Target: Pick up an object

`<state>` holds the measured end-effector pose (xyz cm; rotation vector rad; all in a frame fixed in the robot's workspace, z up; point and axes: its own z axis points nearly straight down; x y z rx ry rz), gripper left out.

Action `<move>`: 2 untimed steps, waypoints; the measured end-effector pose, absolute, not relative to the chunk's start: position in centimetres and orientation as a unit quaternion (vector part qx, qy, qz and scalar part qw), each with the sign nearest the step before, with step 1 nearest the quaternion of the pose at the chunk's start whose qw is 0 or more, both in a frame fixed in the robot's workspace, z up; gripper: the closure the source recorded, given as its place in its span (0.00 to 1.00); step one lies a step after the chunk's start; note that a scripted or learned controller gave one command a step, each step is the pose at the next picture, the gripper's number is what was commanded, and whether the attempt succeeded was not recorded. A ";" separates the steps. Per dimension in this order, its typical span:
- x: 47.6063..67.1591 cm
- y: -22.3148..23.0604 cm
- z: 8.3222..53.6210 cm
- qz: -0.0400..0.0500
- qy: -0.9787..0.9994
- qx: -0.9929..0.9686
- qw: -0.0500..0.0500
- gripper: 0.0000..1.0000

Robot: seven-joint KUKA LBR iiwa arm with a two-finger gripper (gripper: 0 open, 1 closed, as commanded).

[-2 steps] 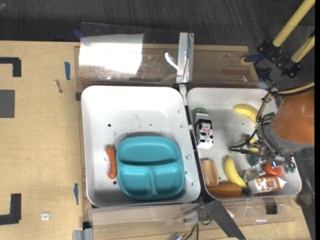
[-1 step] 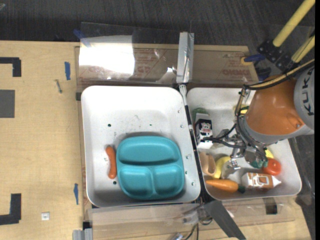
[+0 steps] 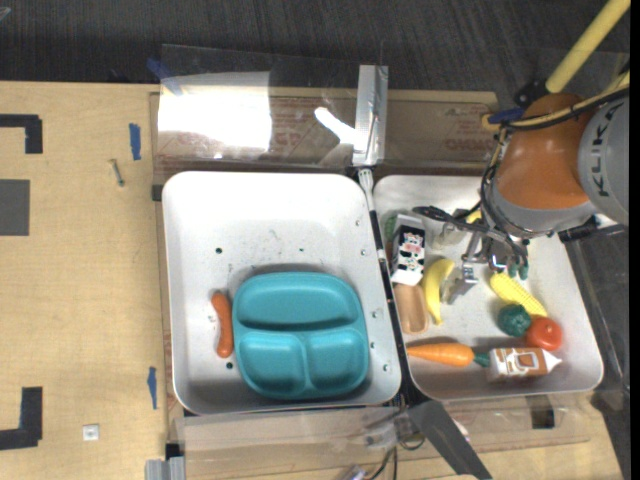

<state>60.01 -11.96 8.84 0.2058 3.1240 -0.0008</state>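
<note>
Right of centre in the frame, the gripper [image 3: 487, 264] is poised low in the right bin [image 3: 585, 368], amid banana [image 3: 433, 286], corn [image 3: 518, 294] and carrot [image 3: 441, 353]. Nothing is seen between the jaws; whether they are apart cannot be told. Approach step judged; a descent onto one item is needed next.

Grey arm [image 3: 545, 168] enters from right, orange-banded wrist angled down; end effector [image 3: 470, 273] low, pointing down.
</note>
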 end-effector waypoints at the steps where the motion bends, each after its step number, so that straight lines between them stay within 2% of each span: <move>1: 60.2 -11.9 10.0 -0.001 0.998 0.065 0.008 1.00; 2: 65.1 -10.4 21.8 0.000 0.999 0.052 0.009 1.00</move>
